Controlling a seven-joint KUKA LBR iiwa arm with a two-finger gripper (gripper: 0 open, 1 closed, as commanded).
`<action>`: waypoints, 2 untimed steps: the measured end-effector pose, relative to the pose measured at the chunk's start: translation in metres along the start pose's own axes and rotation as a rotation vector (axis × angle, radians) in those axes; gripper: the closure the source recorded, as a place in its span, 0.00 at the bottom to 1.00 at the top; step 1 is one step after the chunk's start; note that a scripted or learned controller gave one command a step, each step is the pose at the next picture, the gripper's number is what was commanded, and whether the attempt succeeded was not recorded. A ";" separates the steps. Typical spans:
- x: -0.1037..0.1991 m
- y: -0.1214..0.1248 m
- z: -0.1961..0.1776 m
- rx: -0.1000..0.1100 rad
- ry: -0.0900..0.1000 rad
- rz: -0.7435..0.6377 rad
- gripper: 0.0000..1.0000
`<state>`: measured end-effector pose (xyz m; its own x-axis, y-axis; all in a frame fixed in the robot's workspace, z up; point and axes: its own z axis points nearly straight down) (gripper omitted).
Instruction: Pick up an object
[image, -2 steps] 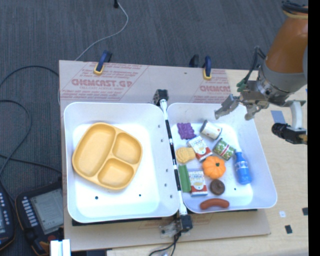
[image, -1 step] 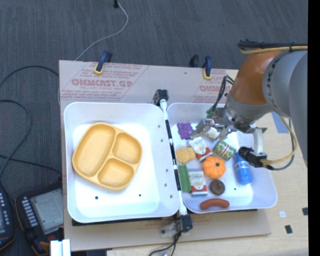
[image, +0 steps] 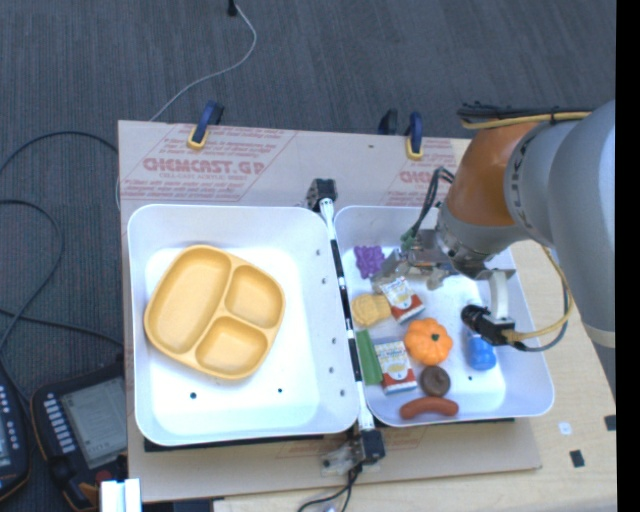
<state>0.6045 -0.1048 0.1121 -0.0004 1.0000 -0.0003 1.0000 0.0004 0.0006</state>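
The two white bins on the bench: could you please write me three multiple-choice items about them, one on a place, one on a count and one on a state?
1. Where does the yellow divided plate lie?
A. in the left bin
B. in the right bin
C. on the brown board outside both bins

2. How many compartments does that plate have?
A. two
B. three
C. five

3. How does the plate lie?
A. upside down
B. propped on its edge
C. flat, hollows facing up

Answers: 1 A, since it rests on the left bin's floor, apart from the toy pumpkin, toy sausage and purple grapes in the right bin. 2 B, one long hollow and two smaller ones show. 3 C, the open hollows face the camera.
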 end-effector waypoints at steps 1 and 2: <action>0.007 -0.022 0.024 -0.009 -0.003 0.001 0.00; 0.007 -0.021 0.013 -0.011 -0.003 0.000 1.00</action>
<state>0.5834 -0.0979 0.0993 0.0000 1.0000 -0.0030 0.9999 0.0000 0.0121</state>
